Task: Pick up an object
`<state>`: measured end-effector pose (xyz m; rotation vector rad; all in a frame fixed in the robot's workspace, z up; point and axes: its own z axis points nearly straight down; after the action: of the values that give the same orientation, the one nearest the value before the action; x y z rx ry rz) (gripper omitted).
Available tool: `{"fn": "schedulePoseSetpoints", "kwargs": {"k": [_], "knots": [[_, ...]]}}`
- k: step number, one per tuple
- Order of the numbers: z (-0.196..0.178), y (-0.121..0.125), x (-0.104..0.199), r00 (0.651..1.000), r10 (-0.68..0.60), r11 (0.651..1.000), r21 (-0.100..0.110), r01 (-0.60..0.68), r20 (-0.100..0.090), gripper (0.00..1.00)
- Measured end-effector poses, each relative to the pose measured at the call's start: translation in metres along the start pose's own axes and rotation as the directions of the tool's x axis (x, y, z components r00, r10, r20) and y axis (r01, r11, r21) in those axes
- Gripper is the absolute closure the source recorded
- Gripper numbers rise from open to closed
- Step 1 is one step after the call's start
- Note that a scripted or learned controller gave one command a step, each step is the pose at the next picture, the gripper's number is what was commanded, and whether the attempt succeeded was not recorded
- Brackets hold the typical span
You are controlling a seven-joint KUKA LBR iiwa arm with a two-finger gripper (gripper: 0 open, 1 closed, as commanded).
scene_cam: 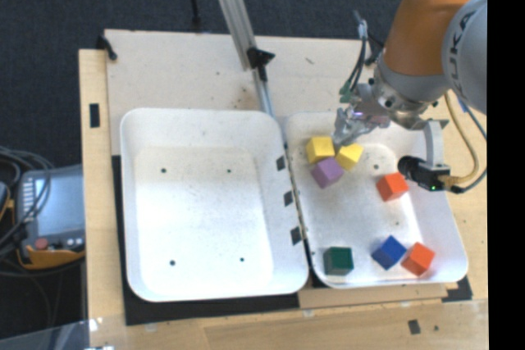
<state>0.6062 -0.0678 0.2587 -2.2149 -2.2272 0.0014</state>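
Note:
The right bin (439,213) holds several small blocks. Two yellow blocks (321,148) (350,156) sit near its back left, with a purple block (327,171) just in front of them. An orange block (392,186) lies mid-bin. At the front are a green block (338,260), a blue block (389,252) and another orange block (419,257). My gripper (349,131) hangs low over the back of this bin, just behind the two yellow blocks, with nothing visibly between its fingers.
The left bin (205,201) lies beside the right one. A slanted aluminium post (234,8) rises from behind the bins. A black cable fitting (422,172) hangs beside the arm over the right bin. A grey device (49,213) sits off the bench at left.

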Motion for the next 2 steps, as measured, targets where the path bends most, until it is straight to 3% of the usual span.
{"fn": "schedulePoseSetpoints", "kwargs": {"k": [2], "knots": [[-0.011, -0.033, 0.098, 1.0, -0.003, 1.0, -0.001, 0.003, -0.002, 1.0]]}}
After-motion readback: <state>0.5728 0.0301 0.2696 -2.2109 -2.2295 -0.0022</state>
